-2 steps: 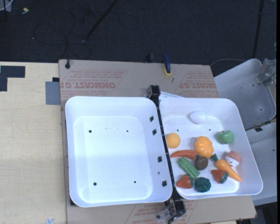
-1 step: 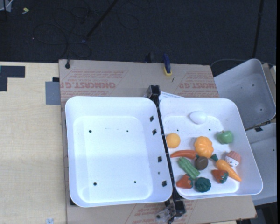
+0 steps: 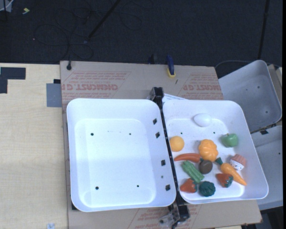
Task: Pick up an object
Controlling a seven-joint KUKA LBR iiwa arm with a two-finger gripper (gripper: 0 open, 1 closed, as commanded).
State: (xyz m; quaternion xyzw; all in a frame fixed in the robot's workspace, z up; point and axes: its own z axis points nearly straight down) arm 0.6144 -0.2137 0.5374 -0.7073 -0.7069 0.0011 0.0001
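A: Where do the toys lie?

B: All in the right-hand shallow white plastic bin [image 3: 250,128]. A white egg-shaped piece [image 3: 202,119] sits near its far wall, a small orange ball [image 3: 176,143] by the divider, an orange toy pumpkin [image 3: 208,150] in the middle, a green toy pepper [image 3: 229,140] to its right.

A: Any long ones?

B: A red chilli [image 3: 187,157] lies nearly level, left to right. A dark green cucumber [image 3: 193,171] runs diagonally, far-left to near-right. An orange carrot [image 3: 233,174] also slants, its point toward the near-right corner.

A: Any writing?

B: Red print on the brown cardboard sheet [image 3: 109,82] under the bins, upside down and mirrored; I cannot read it.

A: The gripper?

B: Nothing tells me its state.

A: The left-hand white bin [image 3: 78,151]?

B: Beside the other, their edges touching.
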